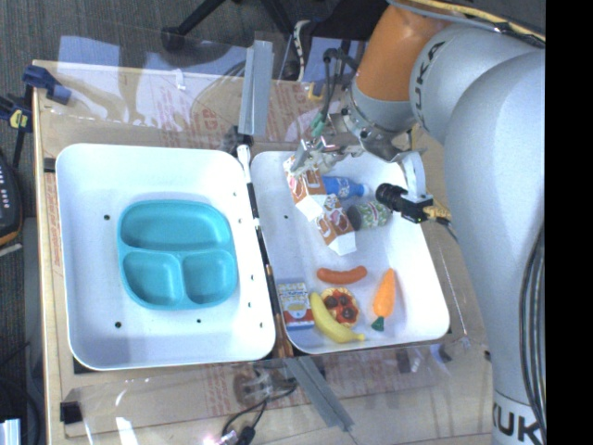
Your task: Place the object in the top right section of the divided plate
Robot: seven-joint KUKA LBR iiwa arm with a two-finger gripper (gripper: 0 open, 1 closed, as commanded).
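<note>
the pincer (pixel 313 151) hangs over the right bin's (pixel 422 286) far corner; the teal divided plate (pixel 178 253) sits left.

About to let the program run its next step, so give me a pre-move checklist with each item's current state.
1. Turquoise three-section plastic plate lies flat in the left white bin: ok.
2. Plate sections free of objects: ok.
3. Pincer is over the right white bin, above the small printed cartons: ok.
4. An object held between the fingers: cannot tell.
5. Orange toy carrot, yellow banana and reddish sausage lie apart from the pincer: ok.
</note>
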